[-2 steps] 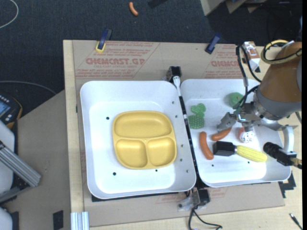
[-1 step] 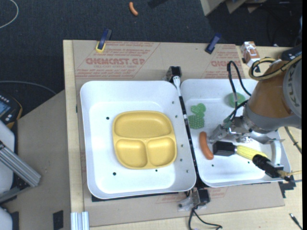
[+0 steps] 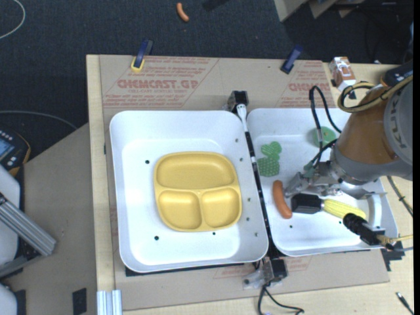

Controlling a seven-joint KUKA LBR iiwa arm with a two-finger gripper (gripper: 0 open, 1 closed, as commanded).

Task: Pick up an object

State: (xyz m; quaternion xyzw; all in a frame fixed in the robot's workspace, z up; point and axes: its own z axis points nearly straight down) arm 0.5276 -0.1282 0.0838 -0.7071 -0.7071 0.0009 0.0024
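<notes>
The end effector [image 3: 314, 188] sits low in the right bin [image 3: 289, 241], near a sausage [image 3: 282, 199] by the bin's left wall; whether its grip is open, I cannot tell.

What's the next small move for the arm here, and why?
Probably a short drop straight down. The gripper hangs low in the right bin, just right of the orange sausage-shaped piece and beside the yellow corn-like toy. Nothing shows between its fingers, so nothing looks picked yet. The sausage piece lies apart from the green pieces, making it a fair target.
</notes>
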